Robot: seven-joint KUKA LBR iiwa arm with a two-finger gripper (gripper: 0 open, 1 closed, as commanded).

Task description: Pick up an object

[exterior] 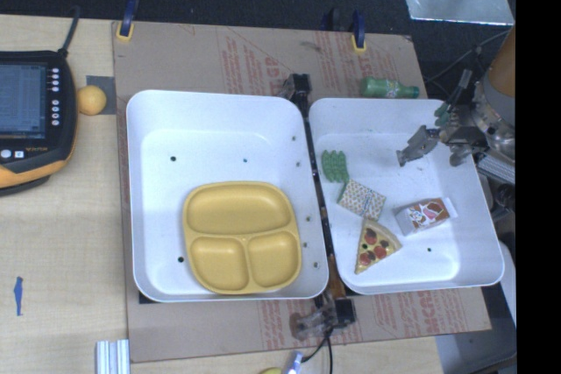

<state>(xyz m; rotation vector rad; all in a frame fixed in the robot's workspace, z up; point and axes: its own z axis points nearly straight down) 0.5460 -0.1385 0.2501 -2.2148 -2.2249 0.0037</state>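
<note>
Pincer (436,145) spread apart, holding nothing, over your right bin (491,215); small carton (424,215) lies just below it, long axis slanted.

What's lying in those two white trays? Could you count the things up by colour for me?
Yellow: 1, the divided plate in the left bin.
Green: 1, the small bumpy block in the right bin.
Mixed colours: 3, the checkered square, the pizza slice and the little printed box, all in the right bin.
Total: 5
</note>
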